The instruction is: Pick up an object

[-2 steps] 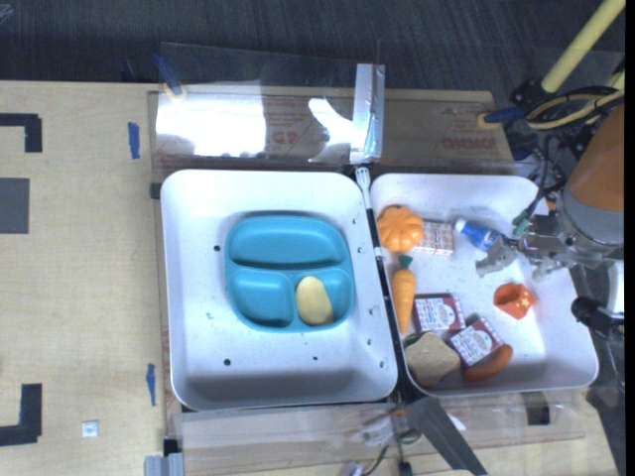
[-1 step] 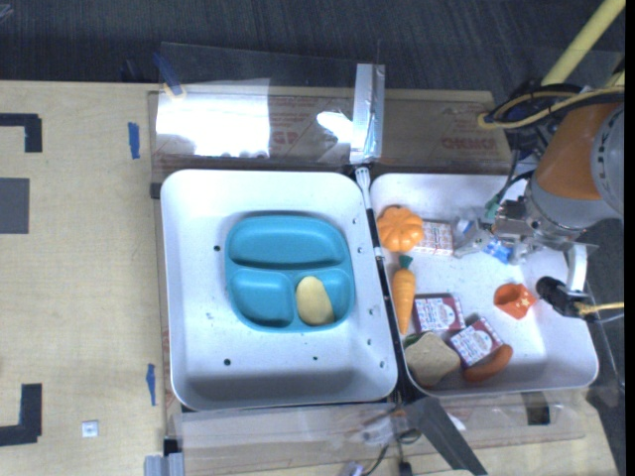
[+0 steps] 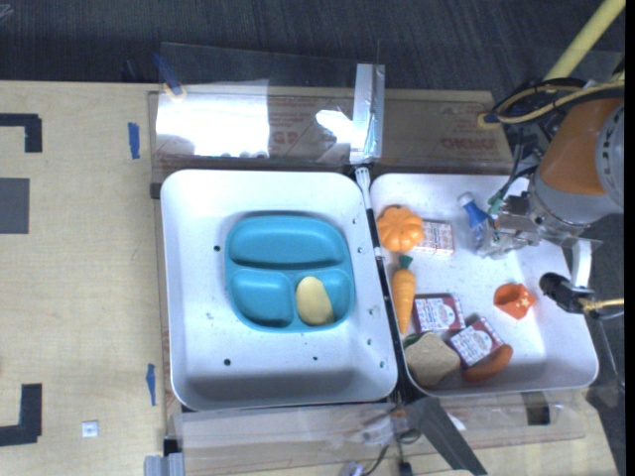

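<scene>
Pale wooden table under dark carpet floor

The light plywood table (image 3: 69, 266) carries black corner marks and blue tape bits; beyond its far edge lies dark grey ribbed carpet floor (image 3: 298, 13), and glare whitens a clear plastic sheet (image 3: 248, 117).

A: What's sitting on the bench (image 3: 69, 266)?
B: Two white bins are resting side by side on it: the left bin (image 3: 189, 296) and the right bin (image 3: 566, 360), their inner edges touching.
A: Anything else?
B: Blue tape bits (image 3: 133, 139) are sticking to the wood.
</scene>
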`<state>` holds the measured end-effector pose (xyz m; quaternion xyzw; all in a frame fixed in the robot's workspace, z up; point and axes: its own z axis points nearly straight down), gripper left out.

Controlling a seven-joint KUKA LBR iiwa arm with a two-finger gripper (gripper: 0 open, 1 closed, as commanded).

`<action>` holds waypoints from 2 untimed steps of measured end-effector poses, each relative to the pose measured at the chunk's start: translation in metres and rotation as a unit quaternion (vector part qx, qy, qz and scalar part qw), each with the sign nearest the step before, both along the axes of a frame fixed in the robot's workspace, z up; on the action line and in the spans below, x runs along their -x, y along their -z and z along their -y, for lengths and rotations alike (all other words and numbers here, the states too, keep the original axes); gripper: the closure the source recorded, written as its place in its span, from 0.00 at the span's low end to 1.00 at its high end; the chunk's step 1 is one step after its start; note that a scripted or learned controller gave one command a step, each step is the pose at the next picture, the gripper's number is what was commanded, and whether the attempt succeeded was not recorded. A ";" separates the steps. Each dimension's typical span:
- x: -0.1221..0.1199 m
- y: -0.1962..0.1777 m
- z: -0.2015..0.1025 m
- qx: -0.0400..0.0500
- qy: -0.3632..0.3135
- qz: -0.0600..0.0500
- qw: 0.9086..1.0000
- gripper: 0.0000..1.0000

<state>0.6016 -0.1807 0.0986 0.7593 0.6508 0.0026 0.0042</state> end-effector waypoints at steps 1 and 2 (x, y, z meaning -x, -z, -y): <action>0.000 0.000 0.000 0.000 0.000 0.000 1.000 0.00; -0.010 0.013 -0.003 -0.001 0.005 -0.003 1.000 0.00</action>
